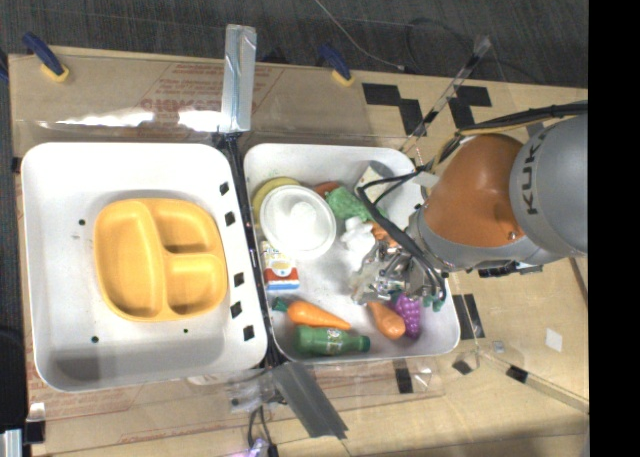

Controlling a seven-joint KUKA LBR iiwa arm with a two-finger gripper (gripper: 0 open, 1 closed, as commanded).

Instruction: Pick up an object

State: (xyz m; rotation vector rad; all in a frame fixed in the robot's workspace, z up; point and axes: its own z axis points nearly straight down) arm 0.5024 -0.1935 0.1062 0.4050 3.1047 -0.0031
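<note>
Camera view: gripper (pixel 385 280) sits low in the right bin (pixel 330 157), over clutter near a purple grape bunch (pixel 408 313) and small carrot (pixel 386 320). Can't tell how the fingers are set; metal parts blur together. Best bet: descend straight onto one isolated item, avoid wedging between neighbours. Candidates: orange carrot (pixel 318 316), green bottle (pixel 332 342), white bowl (pixel 298 220). Left bin (pixel 60 185) holds a yellow divided tray (pixel 160 257).

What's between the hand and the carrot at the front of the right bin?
Nothing visible. The hand sits low in the right bin, and the carrot lies just left of it; the green bottle lies beyond the carrot.
</note>
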